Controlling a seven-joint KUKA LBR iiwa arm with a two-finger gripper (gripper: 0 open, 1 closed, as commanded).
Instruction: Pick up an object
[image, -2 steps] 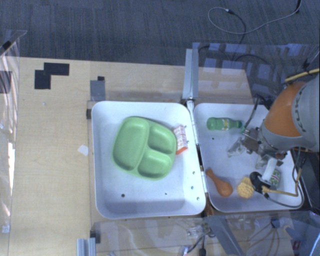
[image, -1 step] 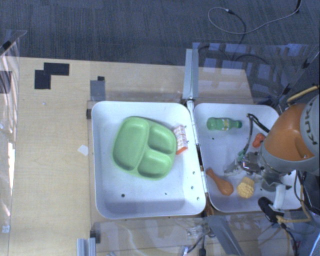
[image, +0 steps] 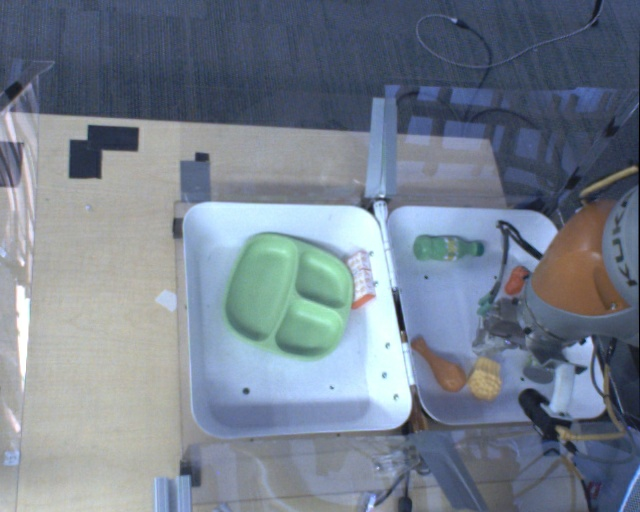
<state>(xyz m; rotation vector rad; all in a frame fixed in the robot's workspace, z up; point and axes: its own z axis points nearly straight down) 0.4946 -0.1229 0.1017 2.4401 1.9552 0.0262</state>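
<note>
Yellow corn (image: 485, 378) sits just under the tool (image: 493, 338), whose state I cannot tell; descend centred, avoiding the drumstick (image: 441, 364).

This was a robotics lab, not a home or shop. A wooden bench (image: 100, 330) carried two shallow white bins (image: 290, 415), fixed side by side with metal brackets (image: 381, 150) well away to the gripper's upper left. Black tape marks (image: 100, 148) lay on the bench far to the left of the gripper (image: 497, 335). Clear plastic shields (image: 500, 130) stood around the bench, and loose cable (image: 470, 40) lay on grey carpet (image: 200, 50) beyond it. The arm (image: 590, 270) itself, grey with an orange band, trailed wiring just behind the gripper. The items nearby were toy food props.
</note>
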